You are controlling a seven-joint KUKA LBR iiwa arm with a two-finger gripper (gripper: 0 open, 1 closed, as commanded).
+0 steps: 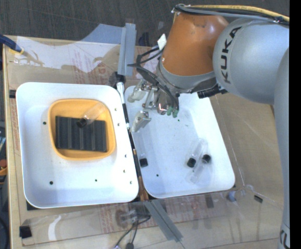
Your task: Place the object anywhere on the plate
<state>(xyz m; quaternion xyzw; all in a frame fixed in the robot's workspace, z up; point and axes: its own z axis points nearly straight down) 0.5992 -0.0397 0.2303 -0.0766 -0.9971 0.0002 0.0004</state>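
A yellow plate [62,108] lies in the left bin [31,180] with a dark ridged block [80,136] on it. A small clear object with a black cap [86,118] rests on the plate's upper middle, against the block's top edge. My gripper [138,108] hangs over the upper left corner of the right bin [166,188], just right of the divide between the bins. Its two pale fingers [140,121] stand apart, open, with nothing between them. The gripper is clear of the plate and the object.
Two more clear pieces with black caps [198,161] lie at the right bin's lower right, and a small black bit [143,162] sits near its left wall. The big orange and grey arm [217,45] covers the right bin's far edge.
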